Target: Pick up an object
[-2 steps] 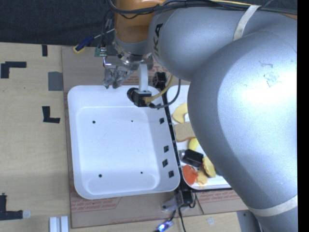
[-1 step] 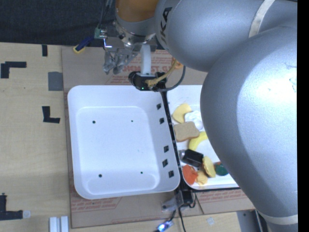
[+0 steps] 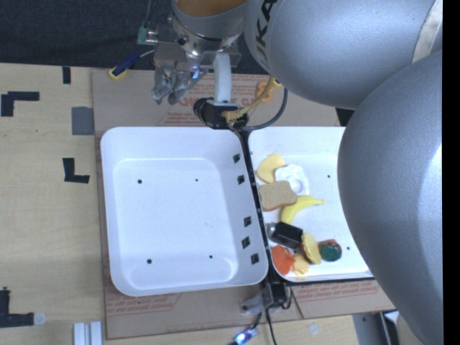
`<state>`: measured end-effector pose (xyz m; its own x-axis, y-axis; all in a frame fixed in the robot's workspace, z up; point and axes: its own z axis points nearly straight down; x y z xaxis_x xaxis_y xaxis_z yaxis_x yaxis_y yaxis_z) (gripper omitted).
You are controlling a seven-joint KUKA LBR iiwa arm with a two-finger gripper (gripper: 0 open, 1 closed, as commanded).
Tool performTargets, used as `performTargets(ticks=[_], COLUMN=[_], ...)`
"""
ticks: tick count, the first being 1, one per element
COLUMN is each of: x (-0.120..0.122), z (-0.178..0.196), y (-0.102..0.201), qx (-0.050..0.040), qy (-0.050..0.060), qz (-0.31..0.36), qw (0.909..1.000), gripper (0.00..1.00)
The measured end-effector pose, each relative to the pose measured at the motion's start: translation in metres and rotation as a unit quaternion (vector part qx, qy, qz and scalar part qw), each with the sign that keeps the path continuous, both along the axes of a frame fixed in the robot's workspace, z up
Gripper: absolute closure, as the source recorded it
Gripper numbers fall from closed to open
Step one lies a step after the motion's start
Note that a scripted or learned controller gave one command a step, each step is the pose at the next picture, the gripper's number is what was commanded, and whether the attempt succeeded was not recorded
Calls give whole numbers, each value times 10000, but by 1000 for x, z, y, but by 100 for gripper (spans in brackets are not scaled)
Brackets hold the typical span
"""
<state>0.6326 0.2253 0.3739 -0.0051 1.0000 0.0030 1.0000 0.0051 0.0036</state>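
We see the arm [image 3: 345,56] large at three o'clock. Our gripper [image 3: 172,85], at twelve o'clock above the left bin [image 3: 115,192], holds nothing; whether its claw is apart, we cannot tell. The toy foods, like the banana [image 3: 302,207], lie in the right bin [image 3: 338,146], so we should move there first.

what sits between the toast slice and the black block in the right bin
In the camera view, the banana lies between the toast slice and the black block.

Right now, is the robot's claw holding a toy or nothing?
Gripper: above the bench behind the left bin, nothing between its fingers; open or shut cannot be told.
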Motion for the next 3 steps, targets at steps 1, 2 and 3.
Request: performTargets(ticks=[1,2,3], x=[-3,3,9], z=[48,169,-10], y=[9,9,-42], qx=[-4,6,-53], qy=[2,-39,109], qz=[-8,-3,-47], qw=[10000,10000,9999], gripper=[100,100,100])
